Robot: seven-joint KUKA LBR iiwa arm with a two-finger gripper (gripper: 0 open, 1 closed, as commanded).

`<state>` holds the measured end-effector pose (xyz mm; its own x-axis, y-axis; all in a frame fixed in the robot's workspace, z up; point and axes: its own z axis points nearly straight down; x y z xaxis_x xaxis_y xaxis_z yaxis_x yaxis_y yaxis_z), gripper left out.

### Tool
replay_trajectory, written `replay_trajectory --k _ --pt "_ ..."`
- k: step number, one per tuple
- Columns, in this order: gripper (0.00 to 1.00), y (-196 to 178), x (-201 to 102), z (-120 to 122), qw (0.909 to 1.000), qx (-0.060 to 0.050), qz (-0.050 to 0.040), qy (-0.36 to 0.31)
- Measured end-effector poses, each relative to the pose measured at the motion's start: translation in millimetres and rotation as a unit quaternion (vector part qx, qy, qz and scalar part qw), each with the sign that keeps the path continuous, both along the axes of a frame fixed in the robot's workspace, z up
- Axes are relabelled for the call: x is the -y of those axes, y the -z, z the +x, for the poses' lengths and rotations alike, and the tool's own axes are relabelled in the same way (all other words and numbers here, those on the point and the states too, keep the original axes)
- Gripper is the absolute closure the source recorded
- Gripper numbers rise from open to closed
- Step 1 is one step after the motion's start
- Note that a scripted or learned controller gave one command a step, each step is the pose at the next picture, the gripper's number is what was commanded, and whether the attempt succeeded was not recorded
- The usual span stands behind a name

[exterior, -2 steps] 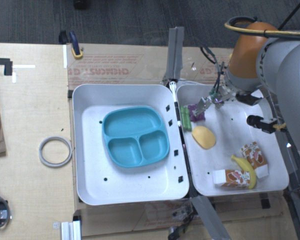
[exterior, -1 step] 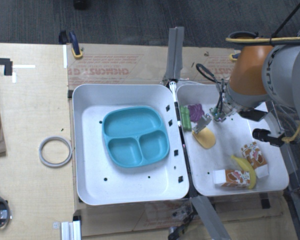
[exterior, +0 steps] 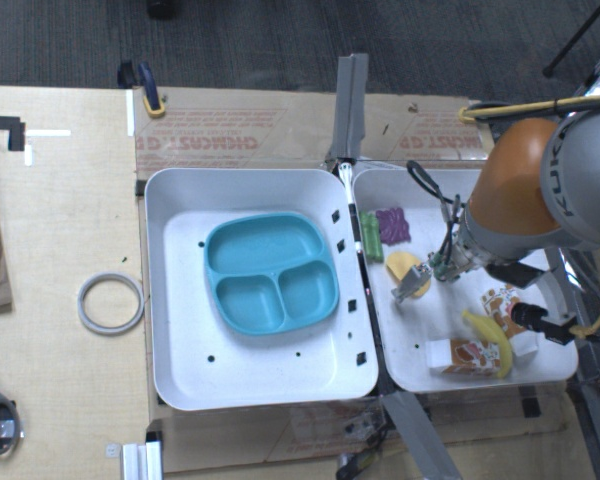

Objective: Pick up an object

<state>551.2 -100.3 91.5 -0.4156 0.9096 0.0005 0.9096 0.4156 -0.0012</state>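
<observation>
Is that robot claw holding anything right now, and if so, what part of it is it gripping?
It cannot be told. The gripper is down in the right bin, right beside a yellow object, but the view is too small to show anything between its tips.

Bench (exterior: 60, 228) (two bins (exterior: 170, 298), ring (exterior: 111, 302))

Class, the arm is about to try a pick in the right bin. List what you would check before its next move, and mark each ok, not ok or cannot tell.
1. Hand is low inside the right bin: ok.
2. A target lies close: yellow piece beside the hand: ok.
3. Something held in the hand: cannot tell.
4. Banana and purple toy lie apart from the hand: ok.
5. Blue divided tray sits in the left bin, out of the way: ok.
</observation>
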Motion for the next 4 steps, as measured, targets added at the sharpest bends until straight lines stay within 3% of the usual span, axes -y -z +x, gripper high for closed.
replay_trajectory --k 1,2,3,4 --pt "0.0 -0.4 -0.8 43.7 0.9992 0.002 -0.0002 -0.04" --pt "0.0 -100.7 -11.1 68.6 1.0 0.001 -0.0009 -0.007" --pt "0.0 0.1 0.2 18.7 0.9997 0.0 -0.0004 -0.023" --pt "1.0 -8.8 1.7 18.7 0.9998 0.001 -0.0006 -0.021"
